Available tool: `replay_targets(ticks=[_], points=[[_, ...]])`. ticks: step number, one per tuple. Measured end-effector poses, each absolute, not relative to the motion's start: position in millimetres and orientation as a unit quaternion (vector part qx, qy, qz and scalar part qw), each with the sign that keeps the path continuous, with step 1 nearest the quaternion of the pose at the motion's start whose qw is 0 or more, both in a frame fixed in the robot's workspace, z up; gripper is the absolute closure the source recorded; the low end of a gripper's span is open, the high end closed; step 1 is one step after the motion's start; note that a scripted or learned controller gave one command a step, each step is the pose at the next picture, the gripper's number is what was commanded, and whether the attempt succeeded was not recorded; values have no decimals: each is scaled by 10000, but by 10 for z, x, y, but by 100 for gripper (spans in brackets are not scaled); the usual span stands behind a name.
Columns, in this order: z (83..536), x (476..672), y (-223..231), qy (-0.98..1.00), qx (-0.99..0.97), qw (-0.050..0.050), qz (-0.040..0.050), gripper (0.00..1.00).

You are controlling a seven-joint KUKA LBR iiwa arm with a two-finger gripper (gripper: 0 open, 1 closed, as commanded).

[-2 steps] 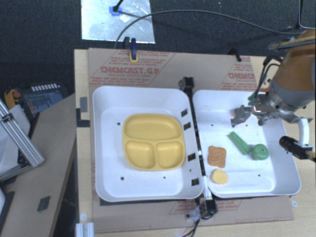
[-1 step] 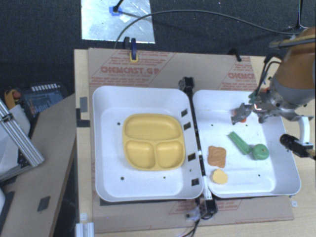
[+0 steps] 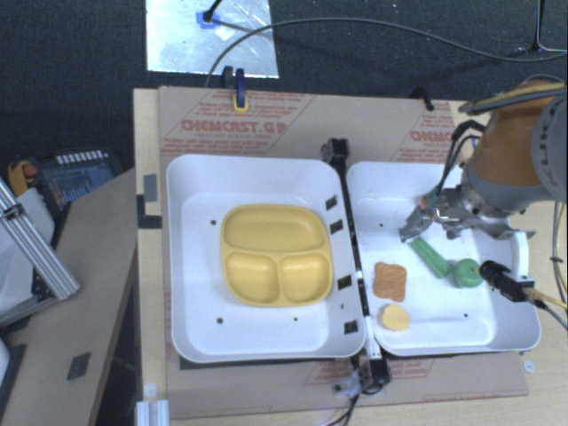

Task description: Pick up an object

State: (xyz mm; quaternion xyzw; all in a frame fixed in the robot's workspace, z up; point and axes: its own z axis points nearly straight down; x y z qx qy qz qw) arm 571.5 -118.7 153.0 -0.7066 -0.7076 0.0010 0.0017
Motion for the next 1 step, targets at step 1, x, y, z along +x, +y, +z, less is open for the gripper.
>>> replay_targets(ticks=[1], points=[[902,5691,-1197,-7074,-7068,18,11,0]])
